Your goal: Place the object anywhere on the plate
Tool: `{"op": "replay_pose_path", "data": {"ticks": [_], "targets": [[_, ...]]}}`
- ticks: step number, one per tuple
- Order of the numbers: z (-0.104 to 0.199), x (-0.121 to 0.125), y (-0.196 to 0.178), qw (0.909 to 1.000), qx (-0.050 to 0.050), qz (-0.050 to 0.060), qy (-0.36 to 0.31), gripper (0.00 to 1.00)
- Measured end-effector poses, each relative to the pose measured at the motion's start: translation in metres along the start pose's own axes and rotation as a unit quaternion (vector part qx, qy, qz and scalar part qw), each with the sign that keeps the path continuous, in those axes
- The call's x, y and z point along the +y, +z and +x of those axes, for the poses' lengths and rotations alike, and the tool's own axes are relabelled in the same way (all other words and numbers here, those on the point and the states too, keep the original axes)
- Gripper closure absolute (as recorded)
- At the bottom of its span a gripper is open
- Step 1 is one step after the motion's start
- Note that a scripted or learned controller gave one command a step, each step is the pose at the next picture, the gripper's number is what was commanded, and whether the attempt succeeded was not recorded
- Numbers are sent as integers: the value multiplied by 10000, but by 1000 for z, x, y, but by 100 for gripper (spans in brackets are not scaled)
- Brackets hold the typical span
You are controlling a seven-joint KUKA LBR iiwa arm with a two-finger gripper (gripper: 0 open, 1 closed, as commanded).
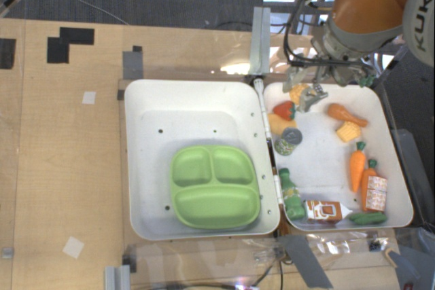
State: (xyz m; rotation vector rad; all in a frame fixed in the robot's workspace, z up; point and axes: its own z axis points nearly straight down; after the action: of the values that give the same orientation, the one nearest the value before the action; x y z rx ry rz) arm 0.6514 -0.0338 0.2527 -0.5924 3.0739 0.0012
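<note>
Green and bare, the plate lies in the left bin, while the gripper, finger spread unclear, hangs over the right bin's crowded toy food beside a tomato.

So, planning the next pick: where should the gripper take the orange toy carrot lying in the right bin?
Probably across the orange toy carrot at mid-body, coming straight down. It lies flat, lengthwise toward the camera, so the jaws should close across its narrow width. An orange carton sits close on its right.
</note>
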Motion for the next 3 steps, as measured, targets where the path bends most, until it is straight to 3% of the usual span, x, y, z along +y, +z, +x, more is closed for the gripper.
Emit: {"op": "replay_pose_path", "data": {"ticks": [1,2,3], "targets": [[17,41,36,9899,11,-7,-1420,100],[57,104,-10,9557,-7,1,-2945,100],[87,174,53,9349,20,-35,-3549,100]]}}
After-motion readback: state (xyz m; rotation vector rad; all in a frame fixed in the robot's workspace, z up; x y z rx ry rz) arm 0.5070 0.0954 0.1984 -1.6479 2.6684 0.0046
